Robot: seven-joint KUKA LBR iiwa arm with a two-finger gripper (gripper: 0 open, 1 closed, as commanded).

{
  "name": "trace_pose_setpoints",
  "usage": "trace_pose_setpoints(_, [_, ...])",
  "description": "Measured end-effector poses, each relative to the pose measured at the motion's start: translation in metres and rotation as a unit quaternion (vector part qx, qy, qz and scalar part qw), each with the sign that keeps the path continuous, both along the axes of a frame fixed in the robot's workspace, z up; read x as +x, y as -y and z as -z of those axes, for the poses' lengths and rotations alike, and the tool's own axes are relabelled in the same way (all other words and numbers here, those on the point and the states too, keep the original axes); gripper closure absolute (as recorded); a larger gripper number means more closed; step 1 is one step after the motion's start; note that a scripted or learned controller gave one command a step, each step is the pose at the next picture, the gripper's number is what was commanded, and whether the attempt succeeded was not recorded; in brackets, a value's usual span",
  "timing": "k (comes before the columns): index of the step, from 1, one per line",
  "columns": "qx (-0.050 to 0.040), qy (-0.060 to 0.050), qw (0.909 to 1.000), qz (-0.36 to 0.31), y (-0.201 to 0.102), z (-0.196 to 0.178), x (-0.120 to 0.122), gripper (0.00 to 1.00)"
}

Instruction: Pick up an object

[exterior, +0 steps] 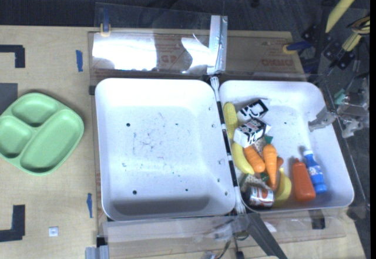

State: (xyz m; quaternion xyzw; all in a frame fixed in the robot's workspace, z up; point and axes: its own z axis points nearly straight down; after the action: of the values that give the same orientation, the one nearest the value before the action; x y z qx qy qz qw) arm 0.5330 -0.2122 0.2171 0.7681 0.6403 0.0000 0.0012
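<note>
The candidate objects lay together in the right bin (294, 85), grouped along its left wall and toward its near edge. Two black-and-white patterned blocks occupied the upper part of the group: the upper block (254, 108) and the lower block (251, 131), just beside each other. A small yellow item (230, 114) lay against the dividing wall beside the upper block. Below the blocks, a yellow banana (239, 159) curved along the left wall, with two orange carrots, the left carrot (254, 160) and the right carrot (270, 161), lying just beside it and touching one another. A can with a red and white label (260, 195) rested on its side at the near-left corner, below the carrots. An orange bottle (303, 182) lay to the right of the group, with a blue bottle with a white cap (315, 172) touching its right side. The left bin (154, 88) adjoined the right bin. A green divided plate (40, 133) sat on the bench, well apart to the left. The gripper (338, 115) appeared as a blurred grey form at the right bin's right rim, clear of the grouped objects. Whether it was open or closed could not be told.
</note>
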Motion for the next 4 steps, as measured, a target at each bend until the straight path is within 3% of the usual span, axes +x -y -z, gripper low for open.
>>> trace_pose_setpoints(1, [0.0015, -0.002, 0.9997, 0.023, 0.006, 0.051, -0.010, 0.00])
trace_pose_setpoints(2, [-0.0017, 0.014, 0.9991, 0.040, 0.005, 0.074, -0.010, 0.00])
trace_pose_setpoints(3, [0.0006, -0.001, 0.9899, 0.142, 0.004, -0.006, -0.039, 0.00])
trace_pose_setpoints(4, [0.0018, -0.001, 0.9978, -0.067, 0.000, 0.083, -0.054, 0.00])
